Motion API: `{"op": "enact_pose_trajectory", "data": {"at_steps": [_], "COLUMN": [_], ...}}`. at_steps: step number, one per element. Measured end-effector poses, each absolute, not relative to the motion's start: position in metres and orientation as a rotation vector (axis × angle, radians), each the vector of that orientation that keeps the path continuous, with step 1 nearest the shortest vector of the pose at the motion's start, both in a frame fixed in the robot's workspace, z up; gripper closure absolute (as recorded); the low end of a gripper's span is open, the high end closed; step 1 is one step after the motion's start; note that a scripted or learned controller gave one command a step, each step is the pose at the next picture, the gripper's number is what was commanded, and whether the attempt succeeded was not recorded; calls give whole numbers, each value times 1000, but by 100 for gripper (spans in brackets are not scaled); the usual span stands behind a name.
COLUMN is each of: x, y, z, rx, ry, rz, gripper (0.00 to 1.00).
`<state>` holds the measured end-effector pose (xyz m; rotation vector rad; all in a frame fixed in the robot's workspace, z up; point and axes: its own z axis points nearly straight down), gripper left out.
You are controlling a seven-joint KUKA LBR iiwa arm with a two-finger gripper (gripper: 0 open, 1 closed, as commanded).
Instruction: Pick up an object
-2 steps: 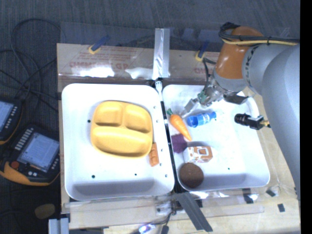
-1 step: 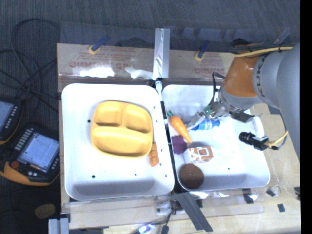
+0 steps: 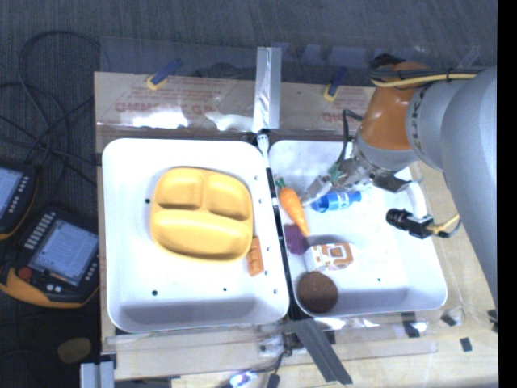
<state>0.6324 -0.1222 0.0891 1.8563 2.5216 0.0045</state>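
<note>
Two white bins are set side by side on a bench, ringed by dark carpet.

One yellow tray [image 3: 202, 212] lies in the left bin [image 3: 129, 297], with one small orange piece [image 3: 255, 259] at its 4 o'clock. Five things are counted in the right bin [image 3: 404, 285]: one carrot [image 3: 292, 207], one purple piece [image 3: 294, 238], one white-and-orange box [image 3: 331, 255], one brown ball [image 3: 317, 291] and one blue bottle [image 3: 338, 200]. The gripper [image 3: 349, 174] is seen at the bottle's 12 o'clock; how far it is open cannot be told.
</note>
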Motion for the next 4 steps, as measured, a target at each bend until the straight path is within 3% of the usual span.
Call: {"op": "enact_pose_trajectory", "data": {"at_steps": [1,3,4], "x": [632,588,589], "y": [-122,-108,-108], "z": [89,90,100], "rx": [1856,1924,1925], "ry": [2522,2467,2466], "rz": [5,7,11], "gripper": [0,0,100]}}
